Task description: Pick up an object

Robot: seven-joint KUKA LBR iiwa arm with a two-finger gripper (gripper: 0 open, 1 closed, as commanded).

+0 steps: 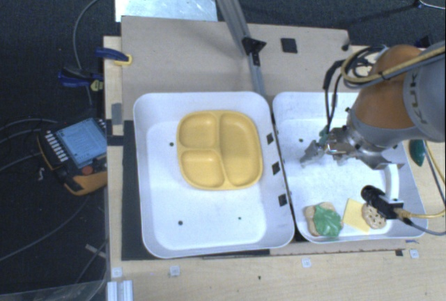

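Note:
Three small objects lie along the front edge of the right bin (296, 118): a green and beige lump (325, 220), a yellow wedge (354, 215) and a speckled brown cookie (375, 218). My gripper (313, 152) hangs over the middle of the right bin, pointing left, well behind these objects. Nothing shows in it. The orange band and grey wrist (383, 108) rise behind it on the right.
A yellow divided plate (219, 150) rests in the left bin (157, 223). A slanted metal pole (233, 10) comes down to the bins' back edge. A black and white fitting with a cable (380, 196) sits just above the cookie.

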